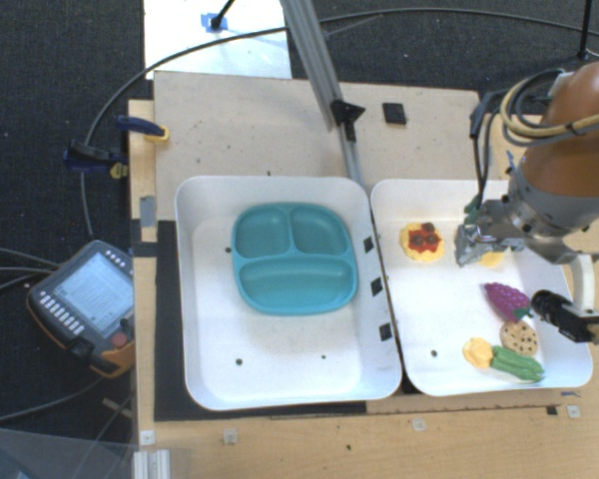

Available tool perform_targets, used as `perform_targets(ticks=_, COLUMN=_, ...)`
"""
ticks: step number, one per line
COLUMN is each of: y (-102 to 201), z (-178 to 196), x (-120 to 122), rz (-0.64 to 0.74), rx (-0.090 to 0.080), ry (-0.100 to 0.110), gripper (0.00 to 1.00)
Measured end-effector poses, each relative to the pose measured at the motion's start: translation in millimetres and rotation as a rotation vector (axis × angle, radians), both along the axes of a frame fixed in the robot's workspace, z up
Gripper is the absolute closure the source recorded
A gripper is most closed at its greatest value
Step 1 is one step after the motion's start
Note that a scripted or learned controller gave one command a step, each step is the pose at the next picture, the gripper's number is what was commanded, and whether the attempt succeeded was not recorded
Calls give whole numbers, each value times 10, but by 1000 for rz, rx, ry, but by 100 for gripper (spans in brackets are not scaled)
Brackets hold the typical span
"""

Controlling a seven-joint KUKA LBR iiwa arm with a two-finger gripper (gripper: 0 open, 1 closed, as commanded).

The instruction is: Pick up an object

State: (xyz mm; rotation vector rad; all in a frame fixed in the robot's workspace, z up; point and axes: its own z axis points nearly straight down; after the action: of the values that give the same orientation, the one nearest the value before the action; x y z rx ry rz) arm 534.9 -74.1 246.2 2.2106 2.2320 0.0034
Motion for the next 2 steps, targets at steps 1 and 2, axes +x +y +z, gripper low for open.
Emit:
perform_targets(ticks=1, y=453, z=-60, x=123, rz=-1, rx=-1, ry=0, gripper=100)
perform_targets(ticks=2, y=1031, z=-7, x=118, rz=0, rx=0, ry=0, gripper=100)
